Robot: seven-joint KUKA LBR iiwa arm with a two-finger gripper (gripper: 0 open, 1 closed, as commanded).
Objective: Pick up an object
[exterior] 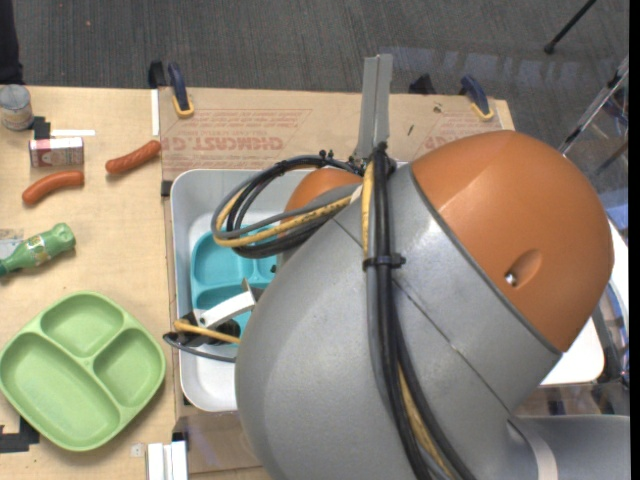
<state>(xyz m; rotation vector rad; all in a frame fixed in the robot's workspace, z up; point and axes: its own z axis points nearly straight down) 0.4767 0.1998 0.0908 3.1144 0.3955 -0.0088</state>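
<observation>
The grey and orange arm point(430, 308) fills the middle and right of the camera view and hides most of both bins. In the left white bin point(183, 268) I see part of a teal tray point(218, 273) and, nearer the front, a white piece point(222, 309), a tan stick point(205, 330) and a dark utensil point(188, 342). The arm's body covers everything else in the bin.
On the wooden bench left of the bin lie a green sectioned plate point(82, 366), a green bottle-like toy point(38, 249), two toy sausages point(52, 185) point(133, 157) and a small box point(56, 151). A cardboard sheet point(270, 133) with clamps lies behind the bins.
</observation>
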